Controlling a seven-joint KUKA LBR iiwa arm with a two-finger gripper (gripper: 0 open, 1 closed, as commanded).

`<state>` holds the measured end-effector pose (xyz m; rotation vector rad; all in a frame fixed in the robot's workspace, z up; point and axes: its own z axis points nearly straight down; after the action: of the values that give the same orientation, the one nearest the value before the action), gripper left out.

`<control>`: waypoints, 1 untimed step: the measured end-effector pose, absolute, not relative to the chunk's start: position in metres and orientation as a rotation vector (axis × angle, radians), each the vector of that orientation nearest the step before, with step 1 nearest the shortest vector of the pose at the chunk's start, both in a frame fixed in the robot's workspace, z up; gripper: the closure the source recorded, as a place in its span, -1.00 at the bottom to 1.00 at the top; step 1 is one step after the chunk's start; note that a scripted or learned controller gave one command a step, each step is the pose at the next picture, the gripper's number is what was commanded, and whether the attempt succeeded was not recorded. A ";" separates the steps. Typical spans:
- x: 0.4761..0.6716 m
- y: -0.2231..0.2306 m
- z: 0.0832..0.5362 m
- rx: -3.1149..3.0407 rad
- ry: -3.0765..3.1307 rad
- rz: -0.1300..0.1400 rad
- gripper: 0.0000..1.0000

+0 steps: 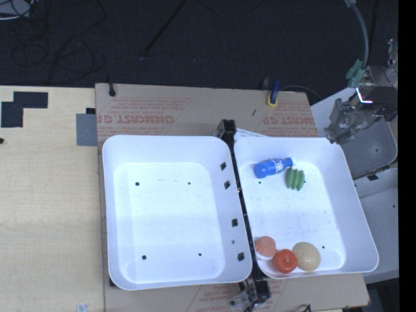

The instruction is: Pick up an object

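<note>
The arm's end sits at about two o'clock in the view, outside the right bin (351, 194) and just past its upper right corner, over the grey bench surface. The gripper (339, 127) hangs there beside the bin's rim, dark and small; whether it is wide or narrow cannot be told, and nothing shows in its grasp.

In the right bin, a blue bottle (272, 167) lies on its side toward twelve o'clock, with a green ridged object (296, 178) just beside it at its four o'clock. Down at six o'clock three items cluster along the near wall: a pale pink round piece (264, 246), a red tomato-like ball (285, 260) and a beige ball (307, 255), touching or nearly so.

The left bin (110, 207) sits alongside.

Red printing runs upside down on the cardboard sheet (162, 112) under the bins; it is too blurred to read surely
</note>
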<state>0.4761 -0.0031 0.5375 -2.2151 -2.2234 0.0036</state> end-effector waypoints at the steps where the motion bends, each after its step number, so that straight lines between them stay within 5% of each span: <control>1: 0.476 0.031 0.537 -2.215 -2.223 0.004 1.00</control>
<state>0.4758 0.0308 0.5373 -2.2150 -2.2232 0.0042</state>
